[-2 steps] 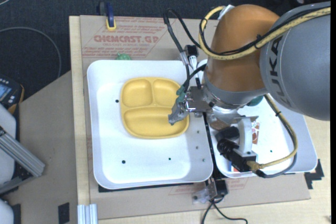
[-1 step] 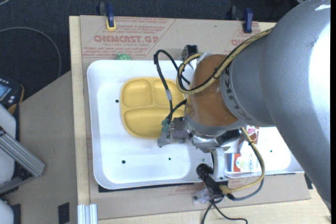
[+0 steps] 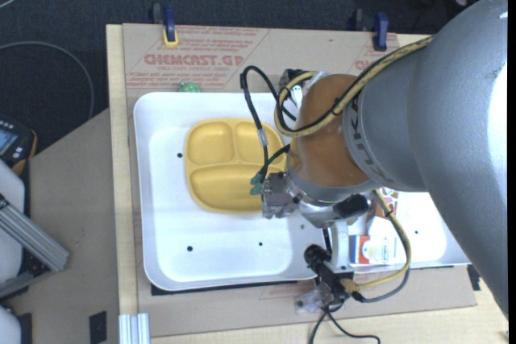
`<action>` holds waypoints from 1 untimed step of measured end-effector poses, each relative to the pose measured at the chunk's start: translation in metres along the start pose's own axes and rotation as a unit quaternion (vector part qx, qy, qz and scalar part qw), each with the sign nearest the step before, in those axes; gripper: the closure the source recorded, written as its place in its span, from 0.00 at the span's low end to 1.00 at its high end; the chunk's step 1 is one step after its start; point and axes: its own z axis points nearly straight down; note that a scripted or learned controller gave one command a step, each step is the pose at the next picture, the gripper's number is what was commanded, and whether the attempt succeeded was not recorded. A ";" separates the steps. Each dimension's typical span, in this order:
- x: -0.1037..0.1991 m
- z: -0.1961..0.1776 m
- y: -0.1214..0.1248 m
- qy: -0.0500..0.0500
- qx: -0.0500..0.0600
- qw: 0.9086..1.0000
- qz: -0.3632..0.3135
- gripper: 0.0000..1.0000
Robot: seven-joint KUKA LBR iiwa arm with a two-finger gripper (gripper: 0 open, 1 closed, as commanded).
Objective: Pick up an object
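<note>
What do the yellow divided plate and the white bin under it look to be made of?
The yellow plate looks like moulded plastic with a matte to satin finish: uniform colour, rounded compartment ridges, only soft highlights. The left bin also looks like plastic, smooth and slightly glossy, with rounded corners and a thin raised rim; painted metal cannot be ruled out from this view.

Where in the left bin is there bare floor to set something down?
In the left bin, the widest bare floor runs along the front, between the yellow divided tray and the front rim. A narrower strip lies between the tray and the left wall. The right side is crowded: the arm hangs over the divide and the tray's right edge.
</note>
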 end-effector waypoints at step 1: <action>0.072 -0.004 0.001 0.000 -0.001 1.000 -0.001 1.00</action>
